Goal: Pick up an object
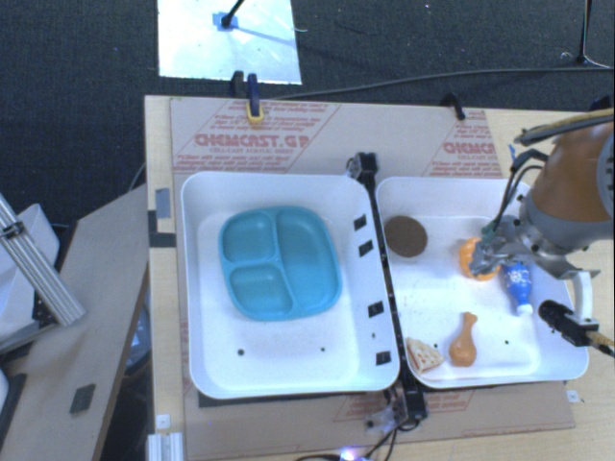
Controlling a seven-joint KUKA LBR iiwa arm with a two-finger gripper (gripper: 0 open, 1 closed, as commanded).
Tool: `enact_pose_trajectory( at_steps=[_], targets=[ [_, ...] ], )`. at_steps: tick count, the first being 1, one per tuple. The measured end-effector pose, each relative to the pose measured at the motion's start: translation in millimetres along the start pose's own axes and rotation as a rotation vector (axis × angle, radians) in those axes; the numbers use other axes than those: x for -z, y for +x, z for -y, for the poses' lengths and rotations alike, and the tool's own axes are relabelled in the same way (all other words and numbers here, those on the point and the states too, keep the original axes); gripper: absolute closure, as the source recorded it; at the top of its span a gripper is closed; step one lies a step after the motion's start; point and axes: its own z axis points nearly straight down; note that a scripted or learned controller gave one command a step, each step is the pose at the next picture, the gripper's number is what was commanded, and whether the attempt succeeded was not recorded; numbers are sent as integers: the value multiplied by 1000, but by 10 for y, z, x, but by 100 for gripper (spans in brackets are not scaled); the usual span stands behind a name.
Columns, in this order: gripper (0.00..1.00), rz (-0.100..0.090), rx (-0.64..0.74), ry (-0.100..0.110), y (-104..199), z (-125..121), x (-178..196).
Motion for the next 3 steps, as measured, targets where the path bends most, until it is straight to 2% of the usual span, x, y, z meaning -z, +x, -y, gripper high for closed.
enact_pose_trajectory(
  at_steps=[2, 3],
  targets=[
    [100, 0, 4, -3, -19, -120, 1137],
    [100, -3, 8, 2, 521, -209, 998]
  ],
)
